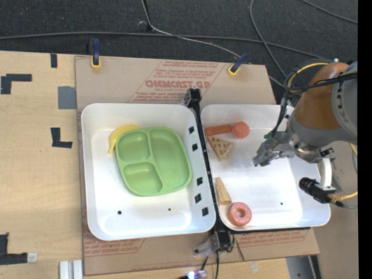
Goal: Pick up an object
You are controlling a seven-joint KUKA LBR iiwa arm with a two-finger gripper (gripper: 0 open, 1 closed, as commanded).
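Two white bins are seen side by side on the table. In the left bin (99, 214), one green divided plate (153, 160) is laid over one yellow banana (120, 134). In the right bin (290, 205), four candidate objects are counted near the divider: one orange pestle-like toy (228, 130), one waffle piece (220, 148), one ice-cream cone (223, 190) and one pink doughnut (239, 213). The end effector (266, 154) is poised low over bare bin floor to their right, apart from all four; whether it is spread or pressed together cannot be told. A closing here would likely catch nothing, and the waffle and toy, lying just beside each other, could be knocked aside.
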